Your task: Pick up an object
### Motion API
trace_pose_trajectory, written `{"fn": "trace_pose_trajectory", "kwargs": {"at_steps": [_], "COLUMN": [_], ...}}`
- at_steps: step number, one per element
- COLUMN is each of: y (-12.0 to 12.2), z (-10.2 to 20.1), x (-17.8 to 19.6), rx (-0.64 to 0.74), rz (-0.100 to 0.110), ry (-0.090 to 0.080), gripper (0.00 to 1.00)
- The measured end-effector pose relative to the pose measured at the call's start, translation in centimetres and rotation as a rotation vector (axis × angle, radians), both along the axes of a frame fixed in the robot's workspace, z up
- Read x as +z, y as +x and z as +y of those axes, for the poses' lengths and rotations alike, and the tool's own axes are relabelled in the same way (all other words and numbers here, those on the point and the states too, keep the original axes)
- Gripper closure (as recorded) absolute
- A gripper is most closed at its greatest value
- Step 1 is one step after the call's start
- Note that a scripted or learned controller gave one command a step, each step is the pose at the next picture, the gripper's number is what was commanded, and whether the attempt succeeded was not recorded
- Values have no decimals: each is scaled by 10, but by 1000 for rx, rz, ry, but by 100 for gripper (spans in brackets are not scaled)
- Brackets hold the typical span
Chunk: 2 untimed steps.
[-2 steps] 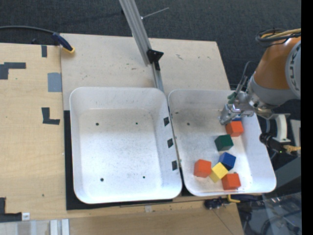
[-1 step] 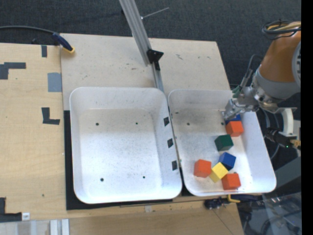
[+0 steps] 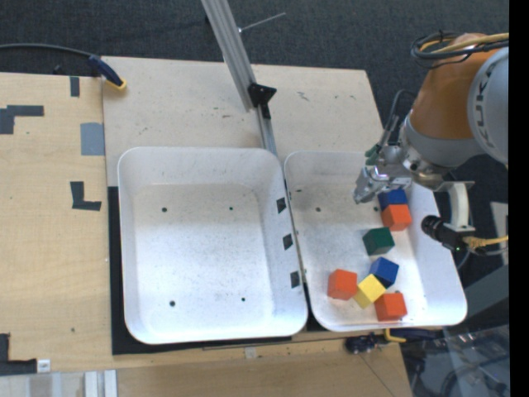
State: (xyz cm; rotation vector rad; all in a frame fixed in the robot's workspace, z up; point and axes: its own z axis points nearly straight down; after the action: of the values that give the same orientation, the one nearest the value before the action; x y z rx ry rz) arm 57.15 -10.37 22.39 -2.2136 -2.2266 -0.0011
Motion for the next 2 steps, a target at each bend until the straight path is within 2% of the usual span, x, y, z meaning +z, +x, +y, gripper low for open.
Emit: {"fn": "trace_pose_trajectory", "kwargs": {"at_steps": [1, 2], "y": [-9, -35], "z": [51, 103], "x": [-8, -3], "rx": [0, 1], "rz": [1, 2], "ry": [-1, 0], "gripper": [100, 100]}}
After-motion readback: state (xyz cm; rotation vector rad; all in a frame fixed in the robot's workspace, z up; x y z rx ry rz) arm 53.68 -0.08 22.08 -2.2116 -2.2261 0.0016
